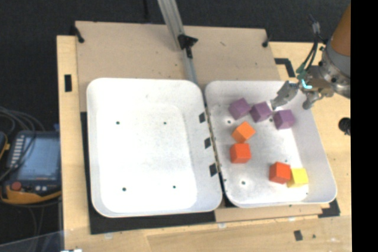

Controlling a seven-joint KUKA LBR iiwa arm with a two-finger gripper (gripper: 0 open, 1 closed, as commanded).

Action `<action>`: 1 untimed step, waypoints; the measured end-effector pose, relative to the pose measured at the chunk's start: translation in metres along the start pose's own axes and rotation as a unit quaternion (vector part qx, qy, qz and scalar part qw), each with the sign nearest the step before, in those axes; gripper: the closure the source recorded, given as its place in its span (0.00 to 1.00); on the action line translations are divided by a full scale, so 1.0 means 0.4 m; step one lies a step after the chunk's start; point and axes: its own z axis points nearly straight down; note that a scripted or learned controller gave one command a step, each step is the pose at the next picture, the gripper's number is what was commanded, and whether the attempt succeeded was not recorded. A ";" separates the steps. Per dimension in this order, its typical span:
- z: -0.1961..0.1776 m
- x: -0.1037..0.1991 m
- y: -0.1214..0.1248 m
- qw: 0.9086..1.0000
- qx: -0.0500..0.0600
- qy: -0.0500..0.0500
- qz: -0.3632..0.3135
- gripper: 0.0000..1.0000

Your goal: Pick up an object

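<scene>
The right bin (313, 144) holds several small blocks. Three are purple: one (239, 108) at the upper left, one (260, 111) beside it, and one (284, 119) further right. An orange block (243, 131) and a red-orange block (240, 153) lie toward the bin's left side. A red block (280, 172) touches a yellow block (299, 177) near the front right. My gripper (292, 104) hangs over the bin's upper right corner, just above the rightmost purple block. Its fingers are spread open with nothing between them.
The left bin (144, 144) lies beside the right one, with small black clips along the shared edge. A slanted metal rail (168, 3) runs down from the top to the bins' junction. A pendant screen (32, 159) rests off the bench's left edge.
</scene>
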 end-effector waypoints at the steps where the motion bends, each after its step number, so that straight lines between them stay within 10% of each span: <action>1: -0.006 0.001 0.002 1.000 -0.002 0.000 0.000 0.00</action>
